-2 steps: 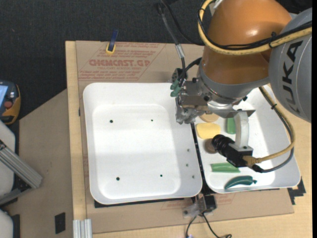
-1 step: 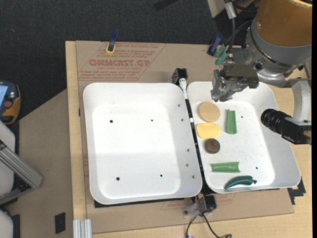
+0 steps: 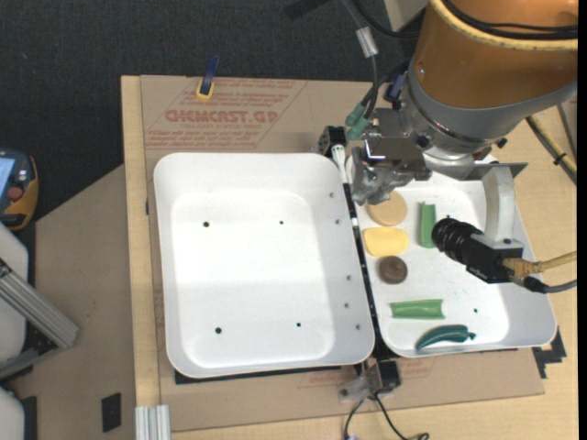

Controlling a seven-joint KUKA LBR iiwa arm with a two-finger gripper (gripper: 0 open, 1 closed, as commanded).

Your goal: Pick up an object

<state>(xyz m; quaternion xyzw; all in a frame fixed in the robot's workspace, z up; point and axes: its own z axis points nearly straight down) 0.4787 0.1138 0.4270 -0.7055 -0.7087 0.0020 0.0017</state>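
Observation:
The right bin holds a tan round disc, a yellow block, a small brown round piece, an upright green bar, a flat green bar and a teal curved piece. My gripper hangs low over the bin's far left corner, just above and left of the tan disc. The big orange and grey wrist covers most of it from above.
The left bin lies beside the right one, sharing a raised middle rim. A black cylindrical part with a cable sticks out over the right bin. Cardboard lies under both bins.

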